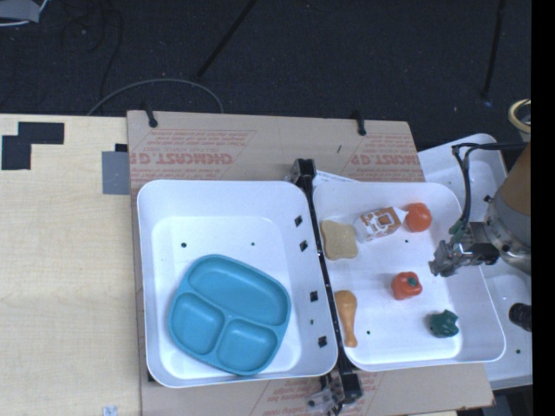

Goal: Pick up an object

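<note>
I hold the tool over the right bin's edge; grip state unclear | nearest target: red pepper, just left and below the tool; compact, no long axis

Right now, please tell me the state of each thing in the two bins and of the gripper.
blue divided plate: flat in left bin
bread slice: lying in right bin
snack packet: lying beside orange tomato
red pepper: resting loose
yellow squash: lying lengthwise
green piece: resting loose
gripper: over right bin, holding nothing
</note>
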Robot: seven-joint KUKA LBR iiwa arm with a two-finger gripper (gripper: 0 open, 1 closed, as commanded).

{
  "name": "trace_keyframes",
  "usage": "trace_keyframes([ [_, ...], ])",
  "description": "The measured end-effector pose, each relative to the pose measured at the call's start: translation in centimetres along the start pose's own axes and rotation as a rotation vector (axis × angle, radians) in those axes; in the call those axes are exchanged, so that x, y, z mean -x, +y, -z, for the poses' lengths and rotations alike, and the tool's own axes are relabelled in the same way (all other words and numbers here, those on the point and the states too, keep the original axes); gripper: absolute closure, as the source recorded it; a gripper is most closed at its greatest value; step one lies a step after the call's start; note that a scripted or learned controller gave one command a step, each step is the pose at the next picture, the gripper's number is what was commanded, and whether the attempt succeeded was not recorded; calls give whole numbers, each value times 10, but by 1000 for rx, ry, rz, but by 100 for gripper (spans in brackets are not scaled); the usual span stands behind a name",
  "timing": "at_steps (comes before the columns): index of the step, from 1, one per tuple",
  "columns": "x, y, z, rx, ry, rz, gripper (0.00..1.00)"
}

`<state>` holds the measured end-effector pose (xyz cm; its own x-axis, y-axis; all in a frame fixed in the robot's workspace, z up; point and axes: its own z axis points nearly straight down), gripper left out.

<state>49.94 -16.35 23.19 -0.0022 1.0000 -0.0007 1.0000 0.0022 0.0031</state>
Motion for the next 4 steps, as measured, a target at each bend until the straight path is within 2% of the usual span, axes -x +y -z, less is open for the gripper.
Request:
trace_keyframes([
  [1, 1, 2, 63, 1, -1, 0, 100],
  [2, -49, 24, 63, -5, 2, 3, 100],
  [4, -154, 65, 24, -9, 3, 2, 100],
])
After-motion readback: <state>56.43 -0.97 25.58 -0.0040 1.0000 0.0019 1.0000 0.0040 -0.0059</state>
